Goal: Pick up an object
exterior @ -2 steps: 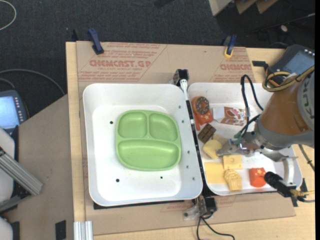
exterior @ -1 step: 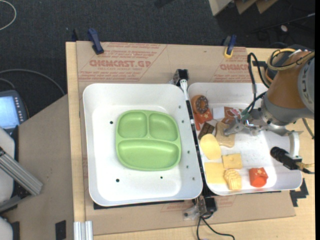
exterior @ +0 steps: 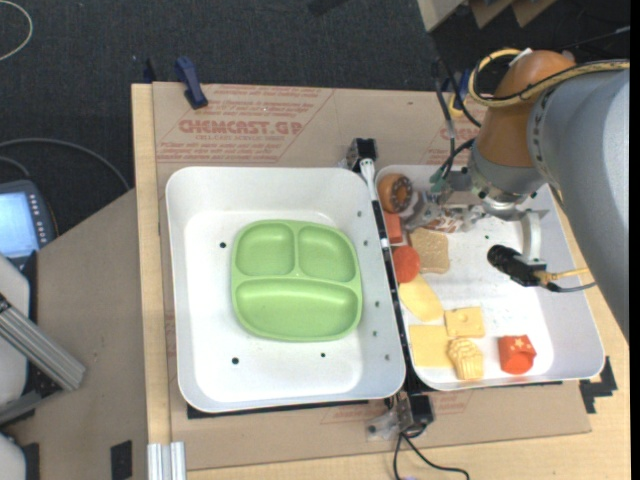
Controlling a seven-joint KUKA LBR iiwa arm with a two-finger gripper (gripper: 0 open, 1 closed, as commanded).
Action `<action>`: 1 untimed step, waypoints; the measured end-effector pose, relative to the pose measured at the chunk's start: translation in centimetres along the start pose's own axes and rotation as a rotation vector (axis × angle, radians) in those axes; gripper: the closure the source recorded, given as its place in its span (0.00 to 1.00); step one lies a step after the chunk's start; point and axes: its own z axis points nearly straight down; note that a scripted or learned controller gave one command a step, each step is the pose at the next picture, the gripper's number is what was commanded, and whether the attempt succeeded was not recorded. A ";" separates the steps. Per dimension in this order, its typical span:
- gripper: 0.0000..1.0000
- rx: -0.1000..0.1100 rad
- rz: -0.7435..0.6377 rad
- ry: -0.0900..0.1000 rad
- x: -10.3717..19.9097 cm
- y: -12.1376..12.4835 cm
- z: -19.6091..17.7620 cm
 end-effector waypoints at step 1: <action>1.00 0.012 0.005 0.001 -0.5 -0.5 -1.0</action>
